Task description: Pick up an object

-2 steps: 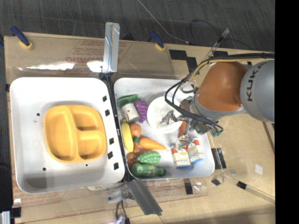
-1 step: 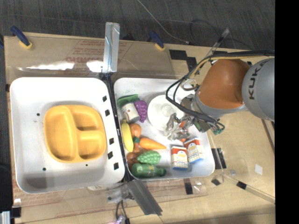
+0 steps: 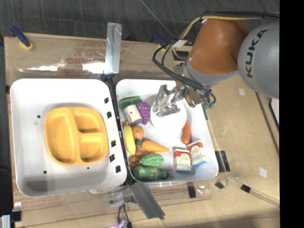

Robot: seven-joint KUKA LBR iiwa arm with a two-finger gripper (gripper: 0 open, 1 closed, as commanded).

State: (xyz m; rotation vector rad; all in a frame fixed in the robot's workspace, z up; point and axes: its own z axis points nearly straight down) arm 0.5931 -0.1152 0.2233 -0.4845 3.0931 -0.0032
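Two bins observed. Gripper (image 3: 165, 103) hangs over right bin (image 3: 209, 141), far edge, fingers spread, grasping nothing. Grapes (image 3: 143, 112), carrot (image 3: 153, 146), cartons (image 3: 189, 158) crowd beneath. Yellow tray (image 3: 76, 134) occupies left bin (image 3: 23, 127).

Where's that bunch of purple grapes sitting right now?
The purple grapes lie in the right bin, near its upper left corner, between a small can on their left and the pincer on their right, just below a green vegetable.
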